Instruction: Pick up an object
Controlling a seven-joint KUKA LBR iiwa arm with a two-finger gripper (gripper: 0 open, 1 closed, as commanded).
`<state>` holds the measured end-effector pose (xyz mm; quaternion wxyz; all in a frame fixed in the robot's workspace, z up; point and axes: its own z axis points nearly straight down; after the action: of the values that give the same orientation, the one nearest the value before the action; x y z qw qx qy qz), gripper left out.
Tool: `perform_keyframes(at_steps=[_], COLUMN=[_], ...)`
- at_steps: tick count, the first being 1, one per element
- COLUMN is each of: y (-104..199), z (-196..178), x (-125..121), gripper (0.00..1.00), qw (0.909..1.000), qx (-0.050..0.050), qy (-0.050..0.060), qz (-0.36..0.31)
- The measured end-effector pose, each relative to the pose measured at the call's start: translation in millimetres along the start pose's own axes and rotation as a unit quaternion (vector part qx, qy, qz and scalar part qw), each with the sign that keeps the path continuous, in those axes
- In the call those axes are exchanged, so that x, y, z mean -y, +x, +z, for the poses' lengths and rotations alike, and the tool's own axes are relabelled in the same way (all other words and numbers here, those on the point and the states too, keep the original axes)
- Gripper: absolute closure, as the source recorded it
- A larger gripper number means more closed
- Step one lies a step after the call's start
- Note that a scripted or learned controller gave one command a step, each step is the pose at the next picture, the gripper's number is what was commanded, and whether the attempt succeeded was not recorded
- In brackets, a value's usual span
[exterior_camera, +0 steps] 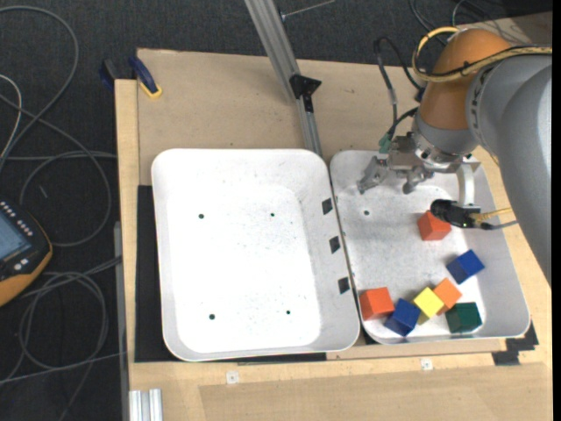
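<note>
No text, label, brand, number or sign could be read anywhere in the camera view. The handheld control pad at the left edge showed a lit screen, but whatever was written on it was too small and too blurred to make out. The coloured blocks, the two white bins and the counter carried no lettering that was visible, and the arm showed no readable marking either.
</note>
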<state>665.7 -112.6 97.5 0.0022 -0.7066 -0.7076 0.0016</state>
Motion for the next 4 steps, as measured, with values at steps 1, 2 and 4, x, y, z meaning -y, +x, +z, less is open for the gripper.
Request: perform_keyframes(at_steps=[1, 2, 4], y=[0, 3, 0], z=[-14, -70, -159], x=[-2, 6, -6], gripper=[1.00, 1.00, 1.00], qw=[1.0000, 1.0000, 1.0000], qx=[0.000, 0.001, 0.001], qy=[-0.004, -0.006, -0.005], qz=[0.000, 0.001, 0.000])
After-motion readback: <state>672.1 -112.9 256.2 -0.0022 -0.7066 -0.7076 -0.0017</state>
